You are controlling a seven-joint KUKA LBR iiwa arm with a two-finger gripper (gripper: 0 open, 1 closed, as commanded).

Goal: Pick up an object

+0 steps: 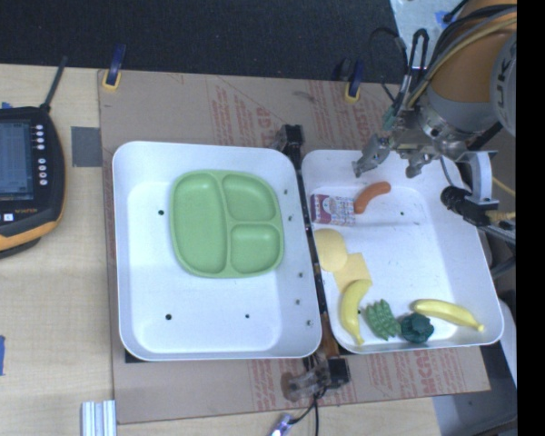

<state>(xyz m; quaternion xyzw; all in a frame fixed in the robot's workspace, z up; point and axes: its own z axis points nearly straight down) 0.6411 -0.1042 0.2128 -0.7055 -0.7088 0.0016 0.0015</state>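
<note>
Sausage point(372, 194) lies diagonally, upper end toward open pincer point(392, 163).

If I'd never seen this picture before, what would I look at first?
Probably the big green divided plate, lying alone in the middle of the left white bin. Next, the right bin, with its pile of toy food: two yellow bananas and some green pieces along the near edge, and an orange sausage near the far end. The gripper hangs open just above that sausage, holding nothing.
</note>
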